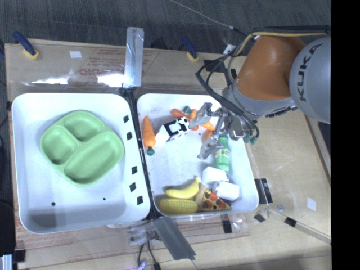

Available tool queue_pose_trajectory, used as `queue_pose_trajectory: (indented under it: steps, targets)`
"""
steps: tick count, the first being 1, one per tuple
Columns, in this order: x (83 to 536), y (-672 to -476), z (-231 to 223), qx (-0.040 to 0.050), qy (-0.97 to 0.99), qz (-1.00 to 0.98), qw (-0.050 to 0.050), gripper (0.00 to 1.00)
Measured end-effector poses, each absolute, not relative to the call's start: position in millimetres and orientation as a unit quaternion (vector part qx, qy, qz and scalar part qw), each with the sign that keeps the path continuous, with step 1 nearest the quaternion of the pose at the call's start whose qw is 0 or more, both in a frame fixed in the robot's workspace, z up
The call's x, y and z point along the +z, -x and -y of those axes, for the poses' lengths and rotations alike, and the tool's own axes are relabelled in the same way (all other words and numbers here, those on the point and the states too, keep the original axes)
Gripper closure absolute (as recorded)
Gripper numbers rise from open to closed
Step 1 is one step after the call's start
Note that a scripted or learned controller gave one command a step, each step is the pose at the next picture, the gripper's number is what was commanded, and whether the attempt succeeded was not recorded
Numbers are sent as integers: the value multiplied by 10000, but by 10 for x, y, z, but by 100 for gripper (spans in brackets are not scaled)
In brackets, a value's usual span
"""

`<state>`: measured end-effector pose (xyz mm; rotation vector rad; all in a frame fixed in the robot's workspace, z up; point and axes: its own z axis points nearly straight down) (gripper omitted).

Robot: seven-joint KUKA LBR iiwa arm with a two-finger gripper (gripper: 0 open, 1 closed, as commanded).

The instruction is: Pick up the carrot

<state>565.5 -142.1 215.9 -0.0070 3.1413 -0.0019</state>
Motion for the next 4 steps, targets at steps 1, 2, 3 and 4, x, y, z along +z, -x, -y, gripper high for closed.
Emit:
queue_pose_trajectory:
  steps: [1,2,3,4]
  targets:
    - [1434,-6273,1688,3,-618,-9981,-17,0]
    - [979,-6311,1896,-14,-726,-9973,59,0]
    - [1078,-6326,1866,-15,-683,-9976,65,100]
    - [1513,-6259,1504,1,-2401,-9708,23,100]
